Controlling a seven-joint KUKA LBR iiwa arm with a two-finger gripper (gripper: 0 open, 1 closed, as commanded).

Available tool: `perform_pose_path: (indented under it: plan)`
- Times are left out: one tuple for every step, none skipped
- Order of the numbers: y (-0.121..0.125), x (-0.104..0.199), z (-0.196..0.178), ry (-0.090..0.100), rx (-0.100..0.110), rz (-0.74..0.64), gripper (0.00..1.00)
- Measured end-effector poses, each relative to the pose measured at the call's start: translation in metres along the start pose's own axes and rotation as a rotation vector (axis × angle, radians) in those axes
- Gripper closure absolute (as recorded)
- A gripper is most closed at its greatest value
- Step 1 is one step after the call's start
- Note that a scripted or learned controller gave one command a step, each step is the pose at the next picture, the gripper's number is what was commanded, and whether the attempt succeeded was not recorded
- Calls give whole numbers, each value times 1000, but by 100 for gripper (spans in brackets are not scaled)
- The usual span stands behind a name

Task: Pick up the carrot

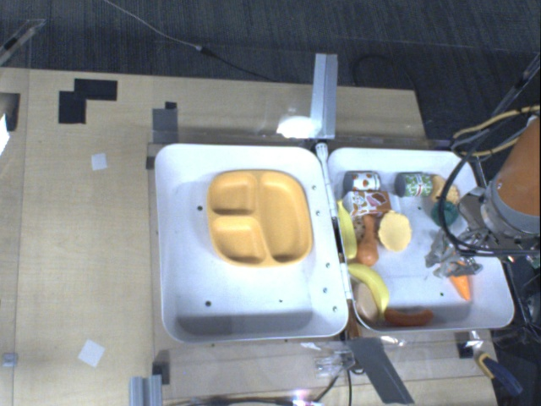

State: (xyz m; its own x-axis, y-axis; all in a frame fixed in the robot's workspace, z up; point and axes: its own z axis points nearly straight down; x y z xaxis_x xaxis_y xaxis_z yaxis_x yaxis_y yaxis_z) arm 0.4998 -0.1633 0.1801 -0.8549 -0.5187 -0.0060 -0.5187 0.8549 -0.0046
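The carrot (461, 288) is a small orange piece lying near the right front of the right bin (490, 315). My gripper (450, 260) hangs just above it and slightly to its left, and part of the carrot's upper end is hidden under the gripper. The grey arm with its orange band (517, 184) reaches in from the right edge.
The right bin also holds two small cans (364, 181) (414, 183), a brown drumstick (368, 242), a pale yellow disc (395, 232), a banana (373, 282), a sausage (409, 316) and a teal item (443, 211). A yellow divided plate (258, 216) lies in the left bin (182, 311).
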Motion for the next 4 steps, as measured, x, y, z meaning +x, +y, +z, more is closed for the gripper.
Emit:
perform_pose_path:
  plan:
    - [-50,1,89,-7,9,-82,100]
    - [-40,15,90,-7,11,-495,100]
    - [-41,11,77,-14,19,-496,100]
    - [-9,7,-11,-3,3,-244,100]
